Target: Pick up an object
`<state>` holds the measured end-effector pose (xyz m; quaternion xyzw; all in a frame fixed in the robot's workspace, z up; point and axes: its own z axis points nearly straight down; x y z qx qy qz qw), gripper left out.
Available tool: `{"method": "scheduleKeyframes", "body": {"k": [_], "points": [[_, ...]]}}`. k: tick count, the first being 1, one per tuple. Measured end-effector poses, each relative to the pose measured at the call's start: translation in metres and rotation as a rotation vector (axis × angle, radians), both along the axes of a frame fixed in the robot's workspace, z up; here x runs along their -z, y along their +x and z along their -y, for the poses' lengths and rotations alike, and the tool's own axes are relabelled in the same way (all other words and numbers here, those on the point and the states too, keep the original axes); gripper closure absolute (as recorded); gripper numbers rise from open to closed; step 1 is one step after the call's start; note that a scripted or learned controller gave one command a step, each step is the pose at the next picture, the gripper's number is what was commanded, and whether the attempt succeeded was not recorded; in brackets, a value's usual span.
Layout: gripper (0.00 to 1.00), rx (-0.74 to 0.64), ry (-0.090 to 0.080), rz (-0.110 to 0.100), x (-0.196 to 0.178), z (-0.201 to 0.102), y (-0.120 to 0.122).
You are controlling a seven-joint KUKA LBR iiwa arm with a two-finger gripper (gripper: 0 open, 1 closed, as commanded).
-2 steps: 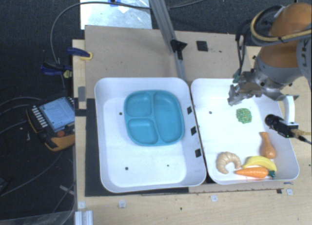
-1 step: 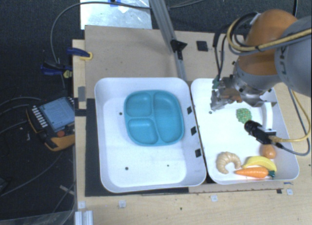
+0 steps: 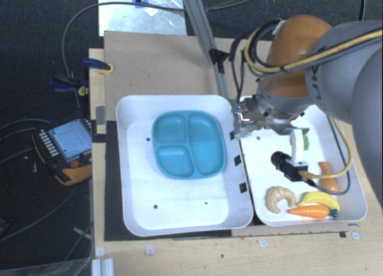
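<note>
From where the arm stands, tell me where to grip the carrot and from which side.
Grip the carrot across its thick middle, coming straight down from above. It lies flat and lengthwise near the right bin's front edge, with a banana close behind, so set the fingers carefully.

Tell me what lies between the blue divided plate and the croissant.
In the camera view, bare white floor of the left bin, then the two bins' adjoining rims, separate the blue divided plastic plate from the tan croissant.
</note>
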<state>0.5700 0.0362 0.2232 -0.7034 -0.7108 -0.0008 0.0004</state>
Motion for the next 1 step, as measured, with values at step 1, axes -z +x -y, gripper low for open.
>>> {"method": "scheduleKeyframes", "body": {"k": [1], "points": [[1.00,0.000,0.000,0.001,-0.0088,-0.0473,-0.0049]]}}
